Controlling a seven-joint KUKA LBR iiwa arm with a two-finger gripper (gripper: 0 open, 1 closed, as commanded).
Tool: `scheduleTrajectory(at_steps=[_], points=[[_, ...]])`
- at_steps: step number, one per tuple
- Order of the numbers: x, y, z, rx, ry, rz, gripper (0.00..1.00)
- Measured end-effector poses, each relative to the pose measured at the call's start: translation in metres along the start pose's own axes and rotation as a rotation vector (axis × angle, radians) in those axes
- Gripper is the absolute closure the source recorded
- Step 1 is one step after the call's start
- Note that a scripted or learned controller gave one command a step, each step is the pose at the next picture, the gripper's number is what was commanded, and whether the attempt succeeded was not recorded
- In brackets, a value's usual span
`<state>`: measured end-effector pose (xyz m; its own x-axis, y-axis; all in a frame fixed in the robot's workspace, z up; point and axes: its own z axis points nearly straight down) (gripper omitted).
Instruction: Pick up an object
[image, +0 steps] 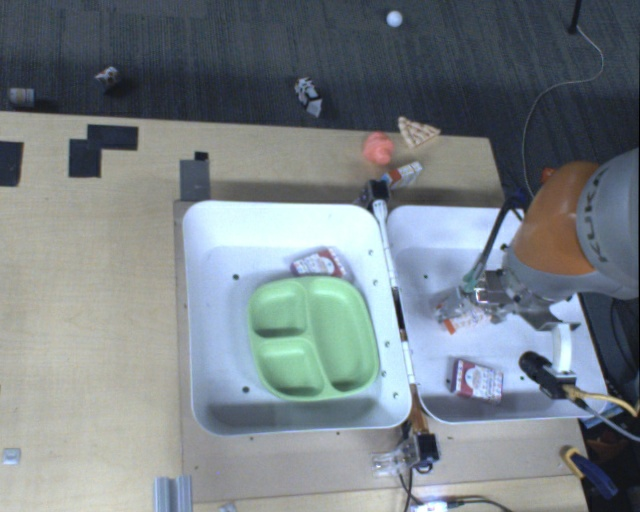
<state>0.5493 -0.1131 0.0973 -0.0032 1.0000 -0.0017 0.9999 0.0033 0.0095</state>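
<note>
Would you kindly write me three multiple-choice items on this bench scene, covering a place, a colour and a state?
1. Where does the divided plastic tray lie?
A. left white bin
B. right white bin
C. on the bench

2. What colour is that tray?
A. orange
B. blue
C. green

3. How does the small red-and-white packet in the right white bin lie?
A. flat on the bin floor
B. leaning on the tray
C. hanging over the rim

Key: 1 A, it fills the left white bin; 2 C, pale green; 3 A, flat, near the front wall.

Green divided plate (312, 335) in left bin (205, 330), hand (468, 305) low in right bin (425, 245), beside small packet (474, 380)
</note>
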Motion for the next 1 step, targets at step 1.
scheduleTrajectory(at_steps=[1], points=[[0.0392, -0.0425, -0.0886, 0.004, 0.002, -0.001, 1.00]])
